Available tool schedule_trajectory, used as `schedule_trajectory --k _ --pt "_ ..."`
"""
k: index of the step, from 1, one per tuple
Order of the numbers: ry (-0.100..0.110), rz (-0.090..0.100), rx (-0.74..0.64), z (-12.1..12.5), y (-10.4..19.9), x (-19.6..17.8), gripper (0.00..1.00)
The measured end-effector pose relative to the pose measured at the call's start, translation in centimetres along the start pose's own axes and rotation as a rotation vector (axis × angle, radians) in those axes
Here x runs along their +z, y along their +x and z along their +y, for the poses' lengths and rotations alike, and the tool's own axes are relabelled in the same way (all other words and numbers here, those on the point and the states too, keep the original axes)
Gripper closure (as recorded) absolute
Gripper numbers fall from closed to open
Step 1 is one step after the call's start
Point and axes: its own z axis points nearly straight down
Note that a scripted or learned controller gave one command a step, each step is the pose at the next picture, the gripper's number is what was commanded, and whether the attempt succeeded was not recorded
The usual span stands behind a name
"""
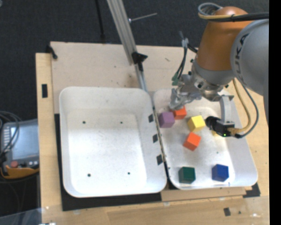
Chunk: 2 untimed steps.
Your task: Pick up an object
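Not yet lifted, by the look of it. End effector (178, 101) low in the right bin (246, 165), its open-or-closed state impossible to tell. Small orange block (180, 112) directly beneath, purple block (166, 119) just beside, both seemingly resting on the bin floor. Grasp and lift remaining.

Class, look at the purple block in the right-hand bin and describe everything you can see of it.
The purple block is a small cube, matte and pale violet, looking like painted wood or foam. It sits flat on the floor of the right bin, hard by the bin's left wall, in the far half. A smaller orange block lies just to its right, seemingly touching or nearly so. The gripper hangs just above and behind both; the purple block is not between its fingers.
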Motion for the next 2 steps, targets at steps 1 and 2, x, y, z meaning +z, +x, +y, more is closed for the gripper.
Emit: schedule_trajectory --k 1,2 --pt "0.000 0.001 -0.001 -2.2 4.8 -0.5 1.00" --pt "0.003 0.000 -0.001 -5.2 9.6 1.4 1.00"
